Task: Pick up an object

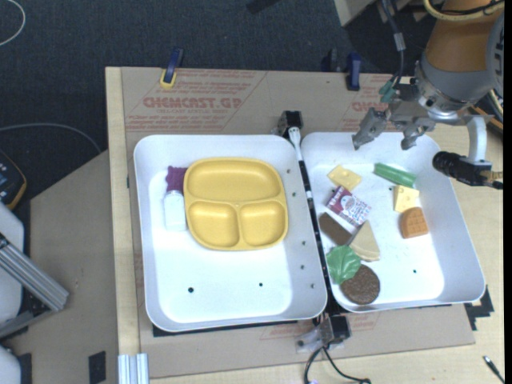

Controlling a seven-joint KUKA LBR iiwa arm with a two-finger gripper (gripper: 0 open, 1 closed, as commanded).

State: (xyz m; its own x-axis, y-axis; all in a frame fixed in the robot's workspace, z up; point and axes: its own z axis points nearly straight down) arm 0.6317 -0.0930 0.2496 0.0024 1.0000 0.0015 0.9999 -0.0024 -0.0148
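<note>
1. Camera view: two white bins sit side by side on a cardboard-covered bench, the left bin (pixel 160 270) and the right bin (pixel 456 246).
2. The arm (pixel 460 30) comes in from the upper right, its orange band above the grey wrist.
3. The gripper (pixel 390 134) hangs over the far edge of the right bin. Its two fingers (pixel 365 134) are spread apart, and nothing is between them.
4. The left bin holds a yellow divided tray (pixel 236 202). Against the tray's left side stand a small white bottle (pixel 174 211) and a purple item (pixel 175 177) just behind it.
5. The right bin holds a cluster of toy foods, all below the gripper and apart from it: a yellow cheese piece (pixel 345 176), a green strip (pixel 394 174), a yellow block (pixel 405 198), an orange biscuit (pixel 413 222), a red-and-white packet (pixel 347 206), a tan wedge (pixel 366 242), a green leaf (pixel 344 261) and a brown round cookie (pixel 362 285).
6. The leaf lies touching the cookie, and the wedge sits just beside the packet.
</note>
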